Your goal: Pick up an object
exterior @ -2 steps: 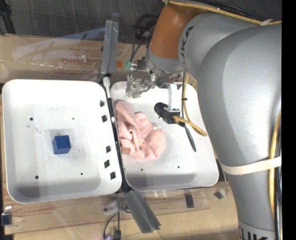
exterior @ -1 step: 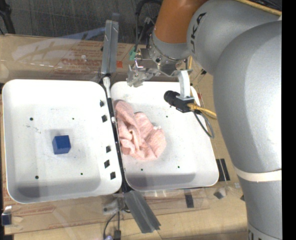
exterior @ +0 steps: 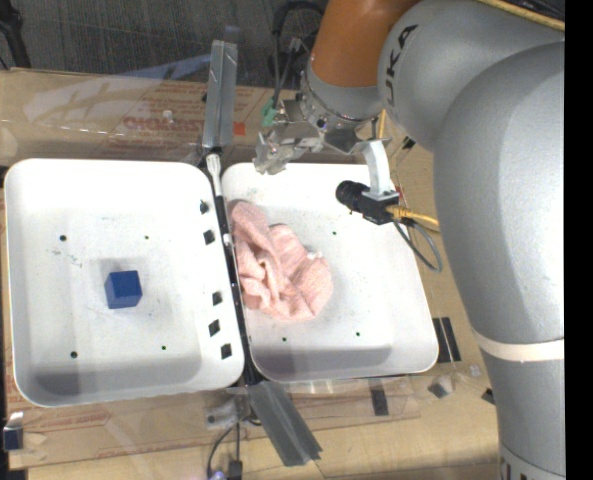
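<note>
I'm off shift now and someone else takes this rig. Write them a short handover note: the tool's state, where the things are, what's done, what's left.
Tool: up at the far edge of the right bin, nothing seen in it.
Pink cloth: crumpled in the right bin, against the wall between the bins.
Blue cube: in the left bin, lying apart from the walls.
Done: nothing picked up yet.
Left: choose one object, descend, grasp, lift. The cloth is nearer to the tool.
</note>
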